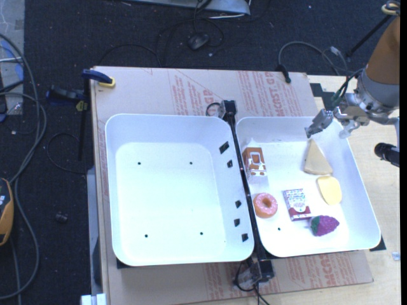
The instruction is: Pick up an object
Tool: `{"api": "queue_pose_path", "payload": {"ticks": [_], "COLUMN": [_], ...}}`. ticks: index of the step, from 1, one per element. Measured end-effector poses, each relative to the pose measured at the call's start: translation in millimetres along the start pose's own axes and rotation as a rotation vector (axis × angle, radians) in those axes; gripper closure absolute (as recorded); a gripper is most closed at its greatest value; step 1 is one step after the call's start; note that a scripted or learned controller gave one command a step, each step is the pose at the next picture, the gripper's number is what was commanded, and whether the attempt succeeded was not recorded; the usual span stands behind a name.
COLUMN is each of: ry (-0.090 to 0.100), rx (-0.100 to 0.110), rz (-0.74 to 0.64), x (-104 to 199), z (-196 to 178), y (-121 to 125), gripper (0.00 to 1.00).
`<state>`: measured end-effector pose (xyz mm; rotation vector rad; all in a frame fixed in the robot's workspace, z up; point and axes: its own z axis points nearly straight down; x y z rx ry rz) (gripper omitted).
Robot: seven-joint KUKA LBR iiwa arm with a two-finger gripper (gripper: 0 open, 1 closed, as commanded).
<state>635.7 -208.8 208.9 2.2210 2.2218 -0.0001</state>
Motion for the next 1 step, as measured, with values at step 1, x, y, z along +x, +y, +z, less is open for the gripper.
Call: {"api": "queue_pose_path", "payload": {"ticks": [1], "ry": [-0.001], "rx": [-0.005], "rz": [-0.001], "x": [-12.2], "z": [103.8], "y": [-22.1], "gripper": [0.00]}}
